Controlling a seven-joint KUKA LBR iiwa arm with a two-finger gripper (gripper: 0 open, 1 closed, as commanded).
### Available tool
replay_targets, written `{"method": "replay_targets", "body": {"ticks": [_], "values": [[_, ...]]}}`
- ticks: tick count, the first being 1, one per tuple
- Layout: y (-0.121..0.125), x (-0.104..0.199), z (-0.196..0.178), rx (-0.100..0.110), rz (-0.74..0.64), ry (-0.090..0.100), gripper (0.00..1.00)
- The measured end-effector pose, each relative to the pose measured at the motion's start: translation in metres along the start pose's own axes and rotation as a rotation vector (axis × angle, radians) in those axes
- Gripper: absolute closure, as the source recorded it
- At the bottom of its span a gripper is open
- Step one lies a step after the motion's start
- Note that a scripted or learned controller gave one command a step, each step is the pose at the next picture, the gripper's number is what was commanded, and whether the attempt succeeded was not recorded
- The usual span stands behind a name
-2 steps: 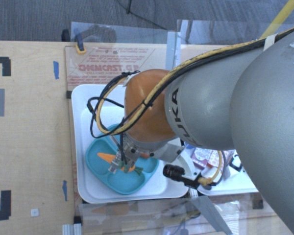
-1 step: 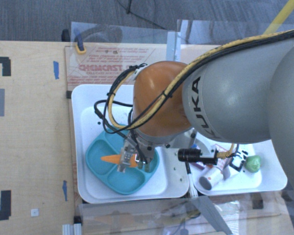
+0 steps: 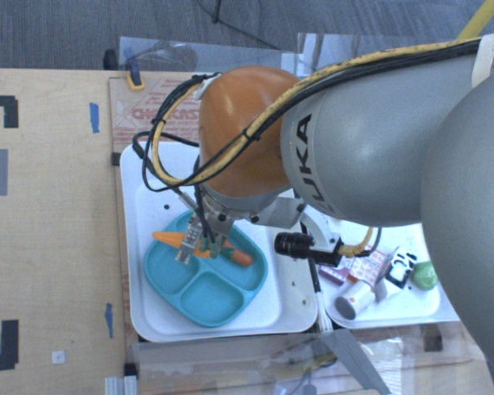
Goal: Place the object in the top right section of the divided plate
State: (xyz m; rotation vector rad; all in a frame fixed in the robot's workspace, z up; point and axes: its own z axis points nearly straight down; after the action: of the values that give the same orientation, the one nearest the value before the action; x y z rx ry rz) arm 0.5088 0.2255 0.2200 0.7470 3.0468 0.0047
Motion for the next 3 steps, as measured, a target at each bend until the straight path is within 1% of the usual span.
{"method": "replay_targets", "body": {"ticks": [1,2,3], "values": [[0.004,-0.006,-0.119,0.003,0.203,0.001,1.0],[-0.032,0.014,0.016,0.003,0.081,0.003,1.0],[-0.032,0.011,0.006,0.0,0.086,0.001,1.0]]}}
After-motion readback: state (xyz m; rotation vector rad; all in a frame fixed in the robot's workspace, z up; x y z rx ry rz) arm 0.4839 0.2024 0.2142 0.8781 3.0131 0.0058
